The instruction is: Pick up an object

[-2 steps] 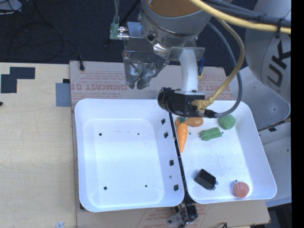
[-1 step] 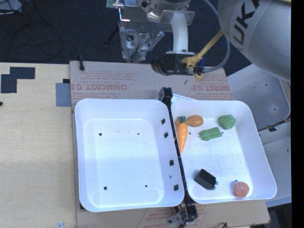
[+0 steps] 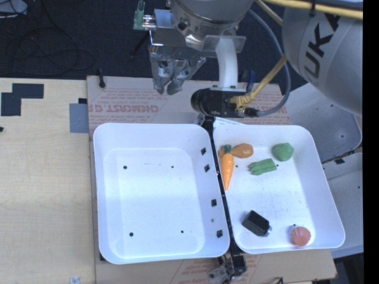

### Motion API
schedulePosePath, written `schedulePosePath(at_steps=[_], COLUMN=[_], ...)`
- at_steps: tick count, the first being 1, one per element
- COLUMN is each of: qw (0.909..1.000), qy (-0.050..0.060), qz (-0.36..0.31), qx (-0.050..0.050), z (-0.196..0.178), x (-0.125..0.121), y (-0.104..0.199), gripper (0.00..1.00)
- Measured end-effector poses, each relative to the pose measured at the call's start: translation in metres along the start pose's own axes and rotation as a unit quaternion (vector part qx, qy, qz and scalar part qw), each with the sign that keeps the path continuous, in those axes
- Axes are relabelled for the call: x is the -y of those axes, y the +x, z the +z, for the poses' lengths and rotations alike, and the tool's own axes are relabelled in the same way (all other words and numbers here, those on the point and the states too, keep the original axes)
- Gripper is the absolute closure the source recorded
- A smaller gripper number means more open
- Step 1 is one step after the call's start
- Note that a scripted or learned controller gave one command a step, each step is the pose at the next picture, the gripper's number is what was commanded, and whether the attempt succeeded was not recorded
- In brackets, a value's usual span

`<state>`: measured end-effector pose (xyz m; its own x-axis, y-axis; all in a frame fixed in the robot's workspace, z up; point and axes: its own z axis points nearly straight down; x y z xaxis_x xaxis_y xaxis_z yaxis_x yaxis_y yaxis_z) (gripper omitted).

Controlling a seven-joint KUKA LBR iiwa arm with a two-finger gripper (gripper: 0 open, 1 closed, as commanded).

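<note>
My gripper (image 3: pixel 172 86) hangs high above the back edge of the left bin (image 3: pixel 112 141), with its fingers close together and nothing between them. The right bin (image 3: pixel 323 176) holds an orange carrot (image 3: pixel 226 169), an orange-brown lump (image 3: pixel 242 151) beside the carrot's top, a green rounded piece (image 3: pixel 283 151), a flat green piece (image 3: pixel 262 167), a black block (image 3: pixel 256 223) and a pink-orange ball (image 3: pixel 300 236). All these objects lie well to the right of and below the gripper.
A cardboard sheet (image 3: pixel 136 105) lies under the bins on the wooden bench (image 3: pixel 41 182). A black divider (image 3: pixel 216 182) with clips joins the bins. The arm's grey body and cables (image 3: pixel 320 46) fill the upper right.
</note>
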<state>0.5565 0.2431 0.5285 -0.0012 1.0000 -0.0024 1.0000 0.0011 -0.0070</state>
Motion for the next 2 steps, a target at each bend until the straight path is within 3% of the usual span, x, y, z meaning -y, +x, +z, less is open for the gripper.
schedulePosePath(at_steps=[2], qw=[1.0], qy=[0.0], qz=[0.0], qx=[0.0], z=[-0.008], x=[0.031], y=[0.0], gripper=[1.0])
